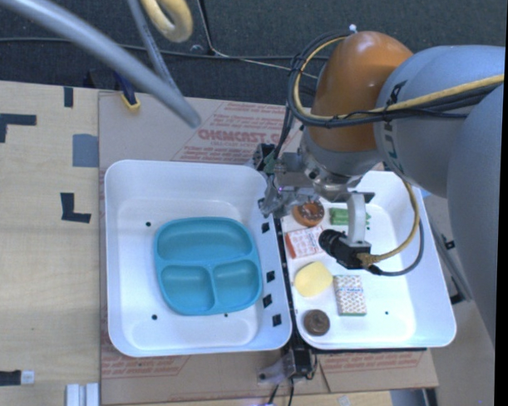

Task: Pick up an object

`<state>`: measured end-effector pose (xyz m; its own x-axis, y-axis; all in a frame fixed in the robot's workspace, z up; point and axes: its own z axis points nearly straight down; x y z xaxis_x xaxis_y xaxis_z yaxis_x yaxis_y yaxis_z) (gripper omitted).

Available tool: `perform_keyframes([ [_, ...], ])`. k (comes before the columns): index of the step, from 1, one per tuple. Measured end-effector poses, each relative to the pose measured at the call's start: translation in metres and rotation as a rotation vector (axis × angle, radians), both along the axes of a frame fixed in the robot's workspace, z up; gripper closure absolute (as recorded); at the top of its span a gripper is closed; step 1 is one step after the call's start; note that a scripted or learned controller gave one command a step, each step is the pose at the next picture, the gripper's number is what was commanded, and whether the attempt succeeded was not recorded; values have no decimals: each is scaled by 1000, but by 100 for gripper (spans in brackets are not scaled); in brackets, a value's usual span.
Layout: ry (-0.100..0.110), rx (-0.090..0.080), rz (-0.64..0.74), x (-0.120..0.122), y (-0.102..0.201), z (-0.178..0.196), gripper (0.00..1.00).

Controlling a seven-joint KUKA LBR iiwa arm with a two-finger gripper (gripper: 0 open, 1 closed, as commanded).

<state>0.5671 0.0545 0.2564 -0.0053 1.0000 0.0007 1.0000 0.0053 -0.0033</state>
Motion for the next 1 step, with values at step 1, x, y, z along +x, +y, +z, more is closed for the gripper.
perform_keyframes([
  [1, 1, -1, 0, -8, 45, -18, 100],
])
